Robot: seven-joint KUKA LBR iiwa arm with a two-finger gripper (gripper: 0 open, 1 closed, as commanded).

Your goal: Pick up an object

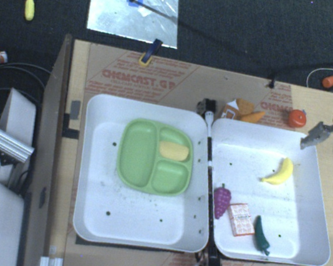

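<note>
Setting: dark carpeted floor around a brown cardboard-topped bench [163,78] that carries two shallow white plastic bins side by side
Right bin [313,198]: holds the loose things that could be picked up, all lying on its floor
Yellow plastic banana [280,172]: far half of the right bin, toward its right side, curved, apart from the other items
Purple bunch of toy grapes [222,200]: near-left part of the right bin, close to the divider between the bins
Small red-and-white printed card [240,219]: just right of the grapes, lying flat and slightly askew
Dark green toy pepper-like piece [261,234]: just beside the card on its right, near the bin's near edge
Gripper [324,138]: grey two-finger tool at the far right corner of the right bin, above the rim, well apart from the banana; its fingers [312,136] look spread, with nothing between them
Left bin [100,150]: holds a light green sectioned plastic tray [140,156] in its middle
Pale yellow rounded block [173,151]: sits in the far-right compartment of the green tray
Bench beyond the bins: an orange carrot-like toy [251,116] and a red-orange round toy [296,118] lie on the cardboard past the right bin
Floor: a shiny silver sheet [136,3] far from the bench, a small yellow object [29,9] far left
</note>
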